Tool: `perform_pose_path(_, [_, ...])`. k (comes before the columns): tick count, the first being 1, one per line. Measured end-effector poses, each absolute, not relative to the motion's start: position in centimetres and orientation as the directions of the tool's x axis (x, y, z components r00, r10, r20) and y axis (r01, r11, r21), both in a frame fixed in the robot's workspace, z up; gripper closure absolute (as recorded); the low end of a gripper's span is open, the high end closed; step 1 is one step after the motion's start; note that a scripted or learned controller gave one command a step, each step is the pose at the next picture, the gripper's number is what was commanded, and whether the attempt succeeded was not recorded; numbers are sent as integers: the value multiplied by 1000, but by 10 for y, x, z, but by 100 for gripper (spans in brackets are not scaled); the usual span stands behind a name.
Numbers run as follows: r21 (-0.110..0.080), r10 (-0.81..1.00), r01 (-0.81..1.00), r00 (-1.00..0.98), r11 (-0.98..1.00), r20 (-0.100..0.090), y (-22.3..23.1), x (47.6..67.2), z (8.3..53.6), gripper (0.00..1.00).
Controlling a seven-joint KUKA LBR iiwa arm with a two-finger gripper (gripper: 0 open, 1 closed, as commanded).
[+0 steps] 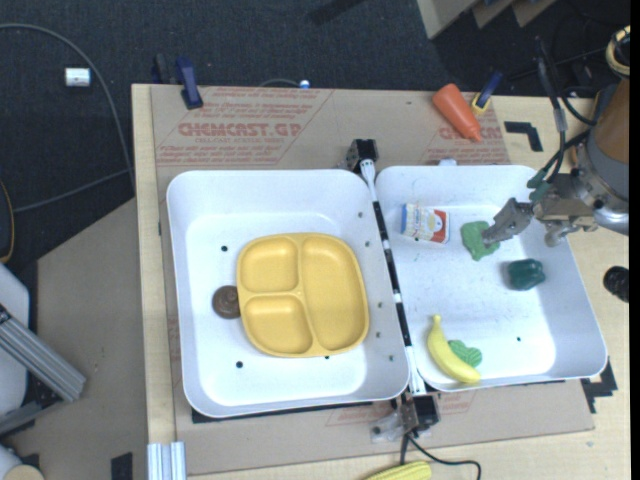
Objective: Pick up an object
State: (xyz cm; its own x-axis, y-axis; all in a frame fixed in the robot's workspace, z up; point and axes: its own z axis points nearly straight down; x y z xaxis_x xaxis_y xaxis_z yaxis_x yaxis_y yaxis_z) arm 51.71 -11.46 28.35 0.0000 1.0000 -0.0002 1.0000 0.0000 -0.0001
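In the right bin (560, 363), the jaws (497, 230) partly cover a green object (477, 240); their state is unclear.

I am operating in a robotics lab — not a home or shop. Evidence: a bench (300, 118) faced with printed protective sheet, two white bins (190, 268) clipped side by side, loose cables (60, 43) across dark carpet (80, 148), and aluminium framing (35, 353) at the left edge.
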Motion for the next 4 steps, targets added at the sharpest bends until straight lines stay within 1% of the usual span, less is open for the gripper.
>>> perform_pose_path(1, [5,1000,1000,2,-2,-5,-191,546,130,0])
perform_pose_path(2, [-1,1000,1000,-3,3,7,-218,587,84,0])
perform_pose_path(3, [2,1000,1000,-2,2,0,-184,667,85,0])
perform_pose_path(4, [-1,1000,1000,0,0,0,-181,613,85,0])
